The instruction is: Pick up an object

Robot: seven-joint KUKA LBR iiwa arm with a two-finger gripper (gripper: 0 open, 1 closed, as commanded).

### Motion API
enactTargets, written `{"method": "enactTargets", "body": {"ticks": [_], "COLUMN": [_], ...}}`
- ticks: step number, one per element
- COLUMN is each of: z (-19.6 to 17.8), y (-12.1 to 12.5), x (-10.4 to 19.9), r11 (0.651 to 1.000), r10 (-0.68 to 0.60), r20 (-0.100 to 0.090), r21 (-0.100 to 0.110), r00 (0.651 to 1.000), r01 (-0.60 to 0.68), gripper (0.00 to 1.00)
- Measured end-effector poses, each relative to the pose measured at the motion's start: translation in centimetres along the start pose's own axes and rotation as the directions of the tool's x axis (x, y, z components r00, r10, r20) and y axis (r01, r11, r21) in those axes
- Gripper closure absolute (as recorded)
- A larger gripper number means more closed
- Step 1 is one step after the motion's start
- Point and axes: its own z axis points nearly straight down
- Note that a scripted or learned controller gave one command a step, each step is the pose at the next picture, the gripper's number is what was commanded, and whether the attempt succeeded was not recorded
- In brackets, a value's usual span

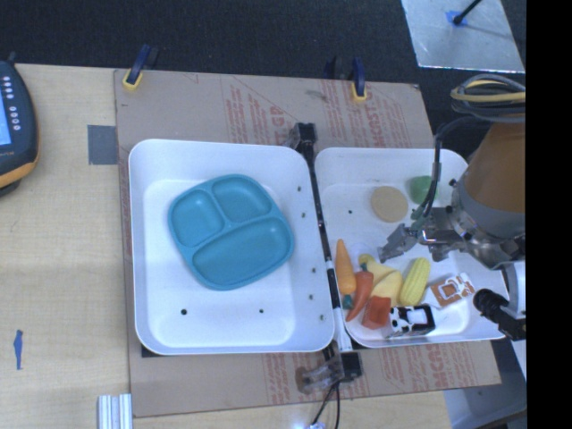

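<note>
Two white bins (143,239), one blue plate (231,231), gripper (413,239), perhaps open

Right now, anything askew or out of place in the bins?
Nothing damaged or spilled. The blue divided plate sits rotated in the left bin, and the toy food is heaped in the right bin's lower left.

A blue plate (231,231) lies in a white bin (143,239), while the other white bin (357,164) holds an orange carrot (345,261), yellow corn (416,280), a tan disc (389,204) and a black-and-white toy (412,320).
</note>
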Motion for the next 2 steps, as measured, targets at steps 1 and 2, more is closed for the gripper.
{"method": "enactTargets", "body": {"ticks": [1,2], "z": [12.6,11.2], "y": [-0.8,-0.8], "x": [-1.1,-1.0], "r11": [1.000,1.000], "r10": [0.005,-0.001], "r20": [0.006,0.002], "r21": [-0.003,0.000], "r00": [1.000,1.000], "r01": [-0.005,0.001], "gripper": [0.00,1.00]}}
